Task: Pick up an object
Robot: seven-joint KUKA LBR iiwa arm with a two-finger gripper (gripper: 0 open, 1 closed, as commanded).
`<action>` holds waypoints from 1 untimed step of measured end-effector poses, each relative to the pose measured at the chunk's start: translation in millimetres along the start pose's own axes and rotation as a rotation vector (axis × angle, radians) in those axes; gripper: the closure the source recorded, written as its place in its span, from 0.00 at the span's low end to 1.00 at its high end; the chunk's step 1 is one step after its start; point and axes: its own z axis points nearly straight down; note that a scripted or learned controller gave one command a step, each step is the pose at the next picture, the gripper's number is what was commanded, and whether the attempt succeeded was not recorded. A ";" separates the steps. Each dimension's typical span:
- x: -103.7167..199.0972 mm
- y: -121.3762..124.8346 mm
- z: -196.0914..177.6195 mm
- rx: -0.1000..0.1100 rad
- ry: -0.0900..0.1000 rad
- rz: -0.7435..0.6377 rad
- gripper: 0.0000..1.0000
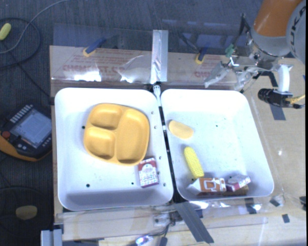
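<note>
Camera view, looking down: gripper (235,72) is hovering above the far rim of the right bin (256,137), off the desk's back right corner. Fingers are pointing down-left; cannot tell whether they are spread or closed, and nothing is showing between them.

Right bin is holding a corn cob (193,161) near its middle, a pale yellow oval piece (181,129) just beyond it, and two small cartons (223,184) lying against the near wall. Left bin (66,152) is holding a yellow tray (117,132) and a small red box (148,172) at its near right corner.

Likely target: the cob. Judging it light, stiff, probably plastic, with a bumpy skin that should resist slipping. Best hold is looking like across its narrow width at mid-length, fingers crossing its long axis. The cartons are looking light but crushable, and crowded against the wall.

Writing: print on box and cartons is too small to read. Faint red lettering on the board behind the bins, illegible.
</note>
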 end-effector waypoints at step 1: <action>-2.3 -48.6 167.1 0.001 0.001 -0.111 0.00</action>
